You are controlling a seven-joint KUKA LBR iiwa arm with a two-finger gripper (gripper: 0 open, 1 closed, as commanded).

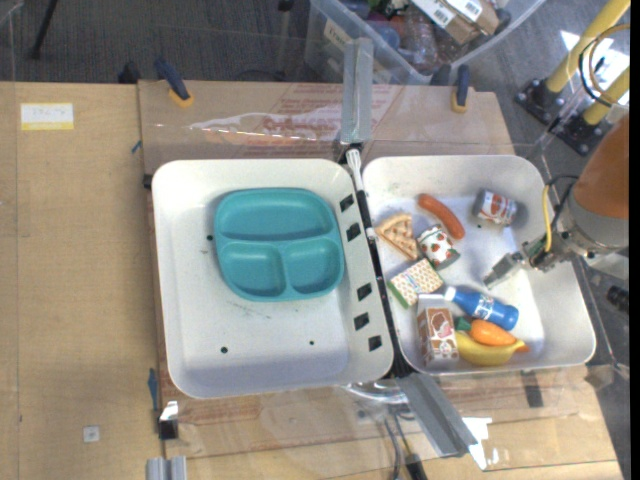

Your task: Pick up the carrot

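Observation:
The carrot (486,333), a short orange piece, lies near the front of the right bin (560,343). It rests on a yellow banana (492,352) and just in front of a blue bottle (486,308). My gripper (499,270) hangs low over the right bin's middle, reaching in from the right. It sits a little behind the blue bottle and apart from the carrot, with nothing visibly held.
The right bin also holds a red sausage (441,215), a waffle piece (398,236), two small cans (437,246) (495,208), a checkered box (415,283) and a brown carton (437,334). A teal divided plate (278,242) lies in the left bin (190,348).

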